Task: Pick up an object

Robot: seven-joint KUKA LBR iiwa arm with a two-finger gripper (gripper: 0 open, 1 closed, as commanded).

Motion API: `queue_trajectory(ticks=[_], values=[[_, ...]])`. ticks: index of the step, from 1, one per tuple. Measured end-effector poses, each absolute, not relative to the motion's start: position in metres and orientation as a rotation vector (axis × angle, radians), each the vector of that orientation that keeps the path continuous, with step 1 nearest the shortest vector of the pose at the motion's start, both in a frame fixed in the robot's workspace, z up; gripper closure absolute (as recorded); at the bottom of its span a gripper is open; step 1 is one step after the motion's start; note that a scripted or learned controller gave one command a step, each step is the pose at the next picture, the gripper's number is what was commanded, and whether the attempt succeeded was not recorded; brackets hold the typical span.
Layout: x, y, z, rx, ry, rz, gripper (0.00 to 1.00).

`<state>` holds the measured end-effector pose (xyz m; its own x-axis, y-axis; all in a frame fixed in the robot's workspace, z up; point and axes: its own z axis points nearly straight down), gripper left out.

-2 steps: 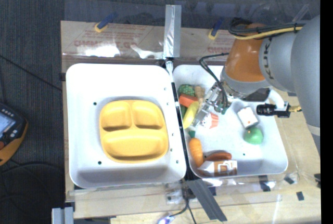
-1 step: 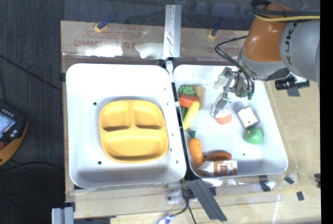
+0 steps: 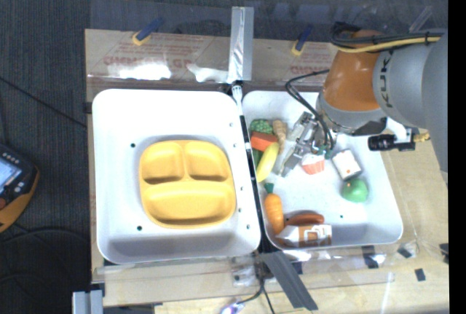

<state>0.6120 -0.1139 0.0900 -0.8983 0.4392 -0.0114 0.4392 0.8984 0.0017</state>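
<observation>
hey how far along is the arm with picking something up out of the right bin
Done: the arm has reached into the right bin, with the gripper low beside the yellow banana. In hand: nothing visibly held. Left: the grasp and lift. The carrot, green ball and the rest lie in the bin.

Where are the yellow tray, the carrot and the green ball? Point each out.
yellow tray (image 3: 188,182), camera view, centre of its wide lower compartment.
carrot (image 3: 274,213), camera view, middle of its orange body.
green ball (image 3: 356,191), camera view, its top surface.
</observation>
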Motion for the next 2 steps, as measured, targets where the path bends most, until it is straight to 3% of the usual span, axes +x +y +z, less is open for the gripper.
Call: queue_trajectory(ticks=[1, 2], values=[[0.632, -0.156, 0.175, 0.524, 3.093, -0.004, 0.00], [0.638, -0.136, 0.090, 0.683, 3.053, -0.001, 0.00]])
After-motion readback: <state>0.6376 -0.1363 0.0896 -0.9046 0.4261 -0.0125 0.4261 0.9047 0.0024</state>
